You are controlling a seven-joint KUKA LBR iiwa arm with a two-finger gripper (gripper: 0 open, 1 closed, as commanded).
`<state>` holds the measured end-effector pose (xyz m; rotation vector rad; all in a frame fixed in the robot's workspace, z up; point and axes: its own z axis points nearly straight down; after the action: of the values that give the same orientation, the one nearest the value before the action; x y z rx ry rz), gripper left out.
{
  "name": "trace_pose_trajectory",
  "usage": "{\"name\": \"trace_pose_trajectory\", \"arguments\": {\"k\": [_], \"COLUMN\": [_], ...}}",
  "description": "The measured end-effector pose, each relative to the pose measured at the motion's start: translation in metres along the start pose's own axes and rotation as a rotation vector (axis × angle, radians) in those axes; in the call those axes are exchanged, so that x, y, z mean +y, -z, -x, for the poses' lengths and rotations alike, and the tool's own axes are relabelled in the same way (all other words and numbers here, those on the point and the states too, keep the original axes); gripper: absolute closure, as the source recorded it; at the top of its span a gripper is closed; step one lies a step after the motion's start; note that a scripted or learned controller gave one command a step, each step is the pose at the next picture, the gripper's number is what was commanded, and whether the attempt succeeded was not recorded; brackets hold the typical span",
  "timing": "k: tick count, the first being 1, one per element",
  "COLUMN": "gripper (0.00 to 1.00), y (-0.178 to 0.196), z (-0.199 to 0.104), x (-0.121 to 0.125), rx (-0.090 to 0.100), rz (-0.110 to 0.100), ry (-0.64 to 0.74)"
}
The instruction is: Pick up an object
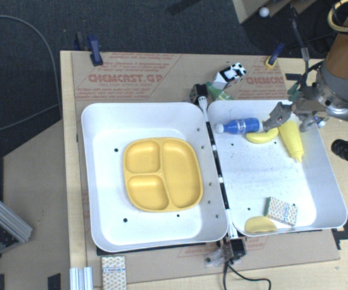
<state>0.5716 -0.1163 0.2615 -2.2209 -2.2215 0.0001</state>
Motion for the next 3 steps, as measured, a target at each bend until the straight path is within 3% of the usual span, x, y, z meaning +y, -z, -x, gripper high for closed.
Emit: {"name": "trace_pose_trajectory", "arguments": {"k": [1,2,3], "gripper": [0.00,0.00,1.00], "y": [-0.124,-0.175,-0.164], "z": [0.091,0.097,0.098], "x": [-0.028,0.034,0.035], "rx": [-0.001,0.001,-0.001], "rz": [-0.002,0.000,0.004], "ry": [-0.003,0.001,0.001]}}
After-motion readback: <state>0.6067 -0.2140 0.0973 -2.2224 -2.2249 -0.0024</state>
